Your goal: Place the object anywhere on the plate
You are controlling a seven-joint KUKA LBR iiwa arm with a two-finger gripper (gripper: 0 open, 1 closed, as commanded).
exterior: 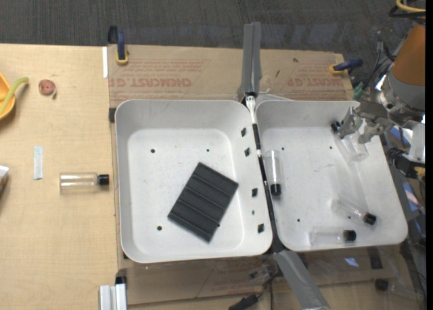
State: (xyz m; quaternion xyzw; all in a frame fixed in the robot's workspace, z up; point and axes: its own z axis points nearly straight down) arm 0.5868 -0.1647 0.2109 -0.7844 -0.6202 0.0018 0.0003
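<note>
The plate (203,202), a dark ribbed rectangle, lies tilted on the floor of the left bin (135,126). Several clear vials with black caps lie in the right bin (392,187): one (272,173) along its left wall, one (353,211) near the right front, and one (330,236) at the front wall. My gripper (356,133) hangs over the right bin's far right corner. A clear, vial-like shape (354,149) shows right under it, with a black spot (335,126) at its left. I cannot make out whether that shape is gripped.
Another clear vial (81,180) lies on the wooden bench left of the bins, near a small white strip (38,163). A grey divider bar (251,58) runs back between the bins. Clamps (119,46) hold the cardboard at the back.
</note>
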